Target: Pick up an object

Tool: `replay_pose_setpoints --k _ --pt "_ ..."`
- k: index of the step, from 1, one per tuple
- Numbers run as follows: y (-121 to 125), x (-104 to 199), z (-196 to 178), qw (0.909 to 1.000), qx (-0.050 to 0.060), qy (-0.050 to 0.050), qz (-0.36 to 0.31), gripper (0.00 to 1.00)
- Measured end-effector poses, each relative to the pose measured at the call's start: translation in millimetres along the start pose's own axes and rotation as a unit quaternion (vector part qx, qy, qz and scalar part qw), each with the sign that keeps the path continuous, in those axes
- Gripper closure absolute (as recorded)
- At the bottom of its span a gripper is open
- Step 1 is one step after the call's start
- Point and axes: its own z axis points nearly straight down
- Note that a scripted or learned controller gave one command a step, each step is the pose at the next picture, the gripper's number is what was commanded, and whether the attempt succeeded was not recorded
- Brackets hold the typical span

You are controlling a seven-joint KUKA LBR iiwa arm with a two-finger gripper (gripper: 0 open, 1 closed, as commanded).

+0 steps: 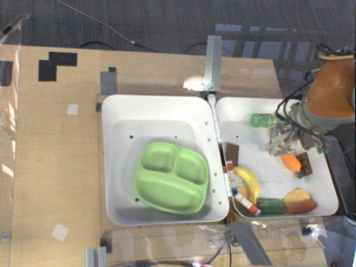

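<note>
Your gripper (280, 142) hung low over the upper middle of the right bin (328, 204), reaching in from the right beneath the arm's orange band (332, 90). How its metal tips stood — apart or together — could not be told from this slanted view, and nothing showed between them. Just right of and below the gripper lay an orange carrot-like piece (291, 161), with a small brown block (305, 163) touching it. A green bottle-shaped object (261, 120) lay just above and left of the gripper. Farther down you had a yellow banana (248, 182), a dark green piece (270, 206) and a brown-and-yellow piece (299, 201) along the bin's lower edge, and a brown bar (231, 155) near its left wall. The left bin (117, 149) held a green divided plate (171, 176), well apart from the gripper.
</note>
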Motion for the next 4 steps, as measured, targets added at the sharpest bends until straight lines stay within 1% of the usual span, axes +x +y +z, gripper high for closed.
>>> replay_pose_setpoints --k 1,2,3,4 --pt "-20 50 -17 0.9882 -0.005 0.010 -0.153 1.00" --pt "34 17 -149 0.9923 -0.002 0.003 -0.124 1.00" --pt "81 -58 -121 0.9995 -0.006 0.010 -0.029 1.00" --pt "78 -61 -136 0.9996 -0.003 0.003 -0.028 1.00"
